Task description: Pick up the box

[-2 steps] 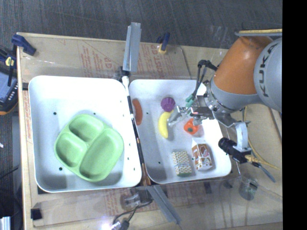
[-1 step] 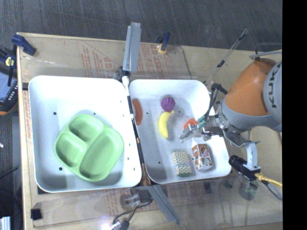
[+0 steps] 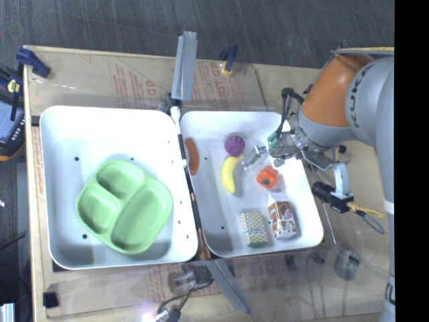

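Note:
Two small boxes lie at the near end of the right bin (image 3: 295, 123): a green-and-tan patterned box (image 3: 254, 227) and, just to its right, a red-and-white printed box (image 3: 283, 220). My gripper (image 3: 257, 155) hangs over the middle of that bin, between a purple fruit (image 3: 234, 144) and an orange-red pepper (image 3: 267, 177). It is well behind both boxes. It looks open, with nothing between its fingers.
A yellow banana (image 3: 230, 175) lies left of the gripper, and a red-orange sausage shape (image 3: 192, 155) rests by the bin's left wall. The left bin (image 3: 60, 133) holds a green divided plate (image 3: 125, 206). The arm's orange band (image 3: 335, 89) is at the right.

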